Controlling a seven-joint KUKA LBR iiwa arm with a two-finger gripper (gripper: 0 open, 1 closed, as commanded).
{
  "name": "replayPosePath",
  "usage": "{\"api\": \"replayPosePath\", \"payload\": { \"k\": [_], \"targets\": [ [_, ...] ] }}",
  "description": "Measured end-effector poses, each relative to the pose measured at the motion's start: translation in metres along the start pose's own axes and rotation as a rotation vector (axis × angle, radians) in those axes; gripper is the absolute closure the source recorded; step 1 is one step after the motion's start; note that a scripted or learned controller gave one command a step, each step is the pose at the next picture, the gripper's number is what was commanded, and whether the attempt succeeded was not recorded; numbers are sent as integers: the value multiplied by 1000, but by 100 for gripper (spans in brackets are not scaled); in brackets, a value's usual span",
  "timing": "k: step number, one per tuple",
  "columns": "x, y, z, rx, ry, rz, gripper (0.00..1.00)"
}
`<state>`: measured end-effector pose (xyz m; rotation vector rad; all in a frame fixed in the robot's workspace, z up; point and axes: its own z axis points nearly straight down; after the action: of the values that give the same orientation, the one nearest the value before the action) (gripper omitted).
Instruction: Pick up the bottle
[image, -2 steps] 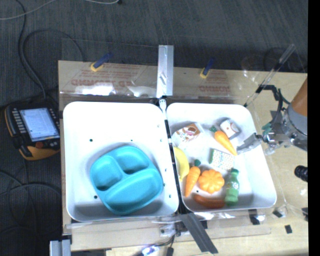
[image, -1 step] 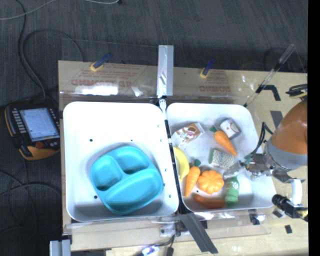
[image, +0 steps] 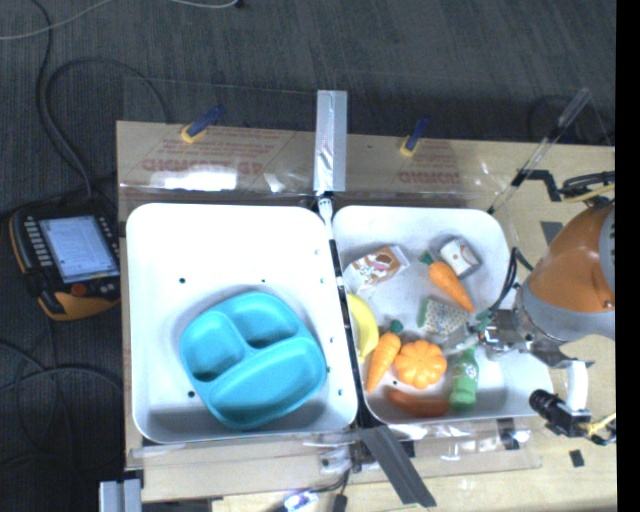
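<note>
Gripper (image: 487, 335) sits at the right side of the right bin (image: 495, 228), low over the clutter, reaching in from the right. Finger spacing cannot be told: the tips are small, dark and blurred against the items beneath. Nothing can be seen held between them. Behind the gripper, the grey wrist and orange band (image: 575, 262) of the arm lie over the bin's right rim.

Bottle (image: 464, 381): green, lying in the right bin just below and slightly left of the gripper, near the front wall. Whether it touches the gripper cannot be told. It lies just right of the pumpkin (image: 419, 364), touching or nearly so.

Other contents of right bin:
- small patterned packet (image: 441, 318), just left of the gripper
- carrot (image: 451, 285), tilted, above the packet
- small can (image: 459, 255) with a red label, near the back right corner
- printed pouch (image: 376, 266), back left
- banana (image: 362, 325), along the left wall
- second carrot (image: 380, 360), between banana and pumpkin, touching the pumpkin's left side
- a reddish-brown item (image: 415, 403) under the pumpkin, front; kind not clear

Left bin (image: 160, 235): a blue divided plate (image: 252, 356), set toward the front, tilted with respect to the bin walls.

Outside the bins: a teach pendant (image: 65, 258) on the floor, left of the bench.
</note>
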<state>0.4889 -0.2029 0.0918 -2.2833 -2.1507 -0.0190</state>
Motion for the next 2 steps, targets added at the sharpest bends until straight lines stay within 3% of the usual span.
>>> {"api": "replayPosePath", "payload": {
  "k": [1, 2],
  "targets": [
    [3, 3, 0, -8, 0, 95, 0],
    [40, -2, 2, -14, -17, 173, 0]
  ]
}}
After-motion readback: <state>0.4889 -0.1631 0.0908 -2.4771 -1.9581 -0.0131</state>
